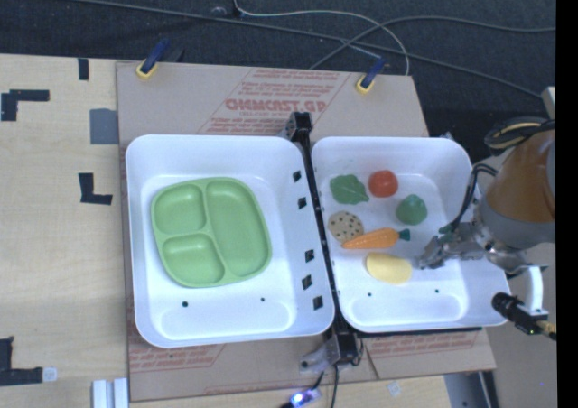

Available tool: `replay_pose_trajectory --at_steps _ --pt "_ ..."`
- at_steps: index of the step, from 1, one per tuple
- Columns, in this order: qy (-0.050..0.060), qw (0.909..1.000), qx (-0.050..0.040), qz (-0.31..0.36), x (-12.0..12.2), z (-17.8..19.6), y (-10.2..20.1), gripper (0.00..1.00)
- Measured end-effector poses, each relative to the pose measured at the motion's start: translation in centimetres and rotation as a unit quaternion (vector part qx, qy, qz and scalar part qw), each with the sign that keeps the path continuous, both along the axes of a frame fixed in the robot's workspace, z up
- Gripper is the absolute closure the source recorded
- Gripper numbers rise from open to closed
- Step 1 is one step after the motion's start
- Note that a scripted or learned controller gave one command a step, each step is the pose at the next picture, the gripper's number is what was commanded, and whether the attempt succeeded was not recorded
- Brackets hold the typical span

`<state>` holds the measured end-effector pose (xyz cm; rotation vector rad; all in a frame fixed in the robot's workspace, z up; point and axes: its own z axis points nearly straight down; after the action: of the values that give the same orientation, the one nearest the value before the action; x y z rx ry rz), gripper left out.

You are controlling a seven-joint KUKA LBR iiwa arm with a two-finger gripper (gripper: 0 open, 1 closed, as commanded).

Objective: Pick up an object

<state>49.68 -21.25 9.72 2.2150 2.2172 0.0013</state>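
The right bin [397, 311] holds several toy foods: a leafy green piece [348, 188], a red tomato [383, 183], a round green piece [412, 209], a speckled cookie [344, 225], an orange carrot [371, 239] and a yellow piece [389, 268]. My gripper [431, 254] reaches in from the right and sits low over the bin, just right of the yellow piece and below the round green piece. Nothing shows between its fingers.
The left bin [217, 149] holds a green divided plate [210, 231]. A black divider with clips [312, 217] separates the bins. Cardboard [271, 95] lies under both, with cables across the dark surface behind.
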Motion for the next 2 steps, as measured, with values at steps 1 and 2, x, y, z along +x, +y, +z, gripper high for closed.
replay_pose_trajectory --at_steps 1,2 --pt "0.001 1.0000 0.0016 0.000 0.9 4.8 -0.4 1.00" --pt "0.000 1.0000 0.0010 0.001 1.8 10.9 -0.6 1.00"
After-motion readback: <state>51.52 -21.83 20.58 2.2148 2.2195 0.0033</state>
